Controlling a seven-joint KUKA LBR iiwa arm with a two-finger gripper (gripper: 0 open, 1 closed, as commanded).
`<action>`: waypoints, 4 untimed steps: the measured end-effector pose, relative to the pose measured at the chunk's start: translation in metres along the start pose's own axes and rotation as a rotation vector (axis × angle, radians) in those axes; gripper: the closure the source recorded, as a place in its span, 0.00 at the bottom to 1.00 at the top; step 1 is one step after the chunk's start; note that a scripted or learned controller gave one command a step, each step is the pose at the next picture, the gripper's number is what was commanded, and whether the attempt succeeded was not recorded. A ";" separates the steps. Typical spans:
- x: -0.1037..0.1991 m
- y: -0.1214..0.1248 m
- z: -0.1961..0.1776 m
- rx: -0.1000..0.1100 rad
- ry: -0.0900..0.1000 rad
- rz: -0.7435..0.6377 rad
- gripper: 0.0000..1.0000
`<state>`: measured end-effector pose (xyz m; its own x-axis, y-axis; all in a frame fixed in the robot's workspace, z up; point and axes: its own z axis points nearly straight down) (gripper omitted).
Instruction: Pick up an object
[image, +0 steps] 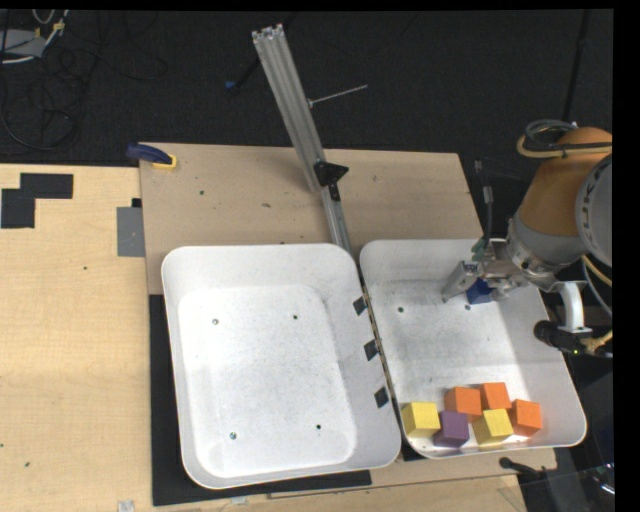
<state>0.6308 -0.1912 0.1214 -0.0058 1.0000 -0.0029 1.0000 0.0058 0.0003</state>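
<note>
Blue block (481, 292) sits between end effector (478, 283) fingers, above right bin (440, 330).

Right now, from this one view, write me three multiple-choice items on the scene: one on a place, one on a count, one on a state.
1. Where do the blocks lie?
A. the near end of the right bin
B. the middle of the left bin
C. on the bench outside both bins

2. How many orange blocks are in the cluster?
A. one
B. three
C. five

3. What is between the fingers of the gripper?
A. a yellow block
B. a purple block
C. a small blue object

Answers:
1 A: the cluster sits at the right bin's near edge.
2 B: three orange show beside two yellow and one purple.
3 C: a blue piece shows at the fingertips above the right bin's far part.
</note>
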 end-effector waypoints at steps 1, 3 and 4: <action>0.000 0.001 -0.014 -0.003 0.001 0.001 1.00; -0.010 0.007 -0.127 -0.005 0.001 0.000 1.00; 0.041 -0.005 -0.135 0.002 0.005 0.001 1.00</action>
<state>0.6252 -0.1494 0.2567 -0.0049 1.0000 0.0025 1.0000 0.0049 -0.0019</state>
